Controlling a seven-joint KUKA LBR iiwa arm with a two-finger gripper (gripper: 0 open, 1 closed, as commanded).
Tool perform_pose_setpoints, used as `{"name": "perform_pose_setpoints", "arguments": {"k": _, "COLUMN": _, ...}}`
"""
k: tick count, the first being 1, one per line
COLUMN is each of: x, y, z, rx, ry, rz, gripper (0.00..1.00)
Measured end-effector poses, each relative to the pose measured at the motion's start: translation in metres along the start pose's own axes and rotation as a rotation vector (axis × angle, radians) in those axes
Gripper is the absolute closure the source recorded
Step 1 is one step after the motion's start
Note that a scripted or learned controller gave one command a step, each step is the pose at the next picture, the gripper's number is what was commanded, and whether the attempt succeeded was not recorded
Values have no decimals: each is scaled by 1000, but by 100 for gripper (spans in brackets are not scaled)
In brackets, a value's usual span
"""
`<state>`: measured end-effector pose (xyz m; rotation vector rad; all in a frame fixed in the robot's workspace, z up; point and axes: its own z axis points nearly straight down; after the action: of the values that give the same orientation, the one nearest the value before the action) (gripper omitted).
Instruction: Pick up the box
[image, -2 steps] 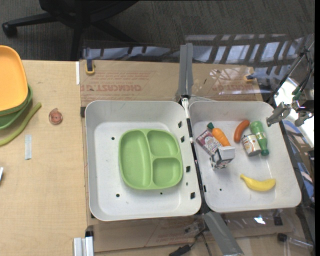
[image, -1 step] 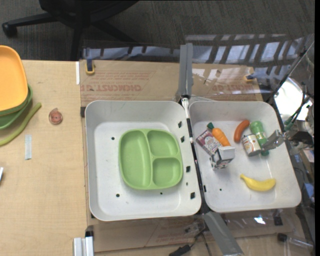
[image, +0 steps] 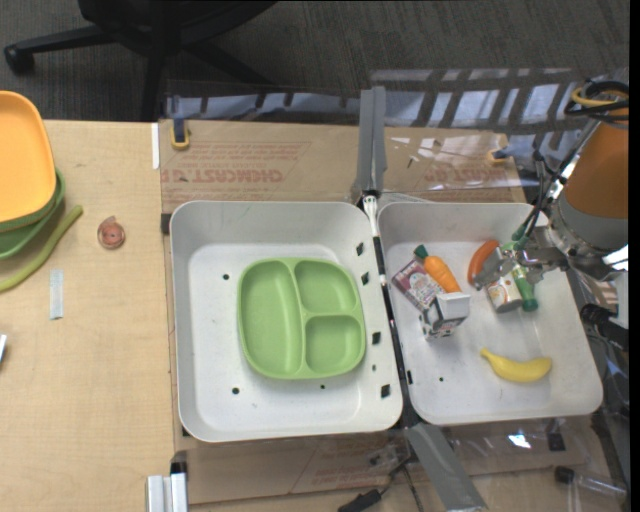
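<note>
A small maroon-and-white box (image: 418, 283) lies in the right bin (image: 560, 400), near its left wall. A grey-white carton (image: 447, 310) rests against its lower right side, and a toy carrot (image: 440, 271) lies on its upper edge. My gripper (image: 507, 276) is low over the bin's upper right part, well to the right of the box. Directly under it are a small tan block with a green piece (image: 512, 293) and a red-orange item (image: 482, 258). Nothing shows that the gripper holds anything.
A yellow banana (image: 516, 367) lies at the right bin's lower right. The left bin (image: 200, 400) holds a green divided plate (image: 301, 318). Orange and green dishes (image: 20, 170) sit on the bench at far left. The arm's orange band (image: 600, 170) rises at right.
</note>
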<state>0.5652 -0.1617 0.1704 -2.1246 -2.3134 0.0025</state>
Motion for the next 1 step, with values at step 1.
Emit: {"name": "perform_pose_setpoints", "arguments": {"k": 1, "x": 57, "y": 64, "z": 51, "rx": -1, "ry": -1, "rz": -100, "gripper": 0}}
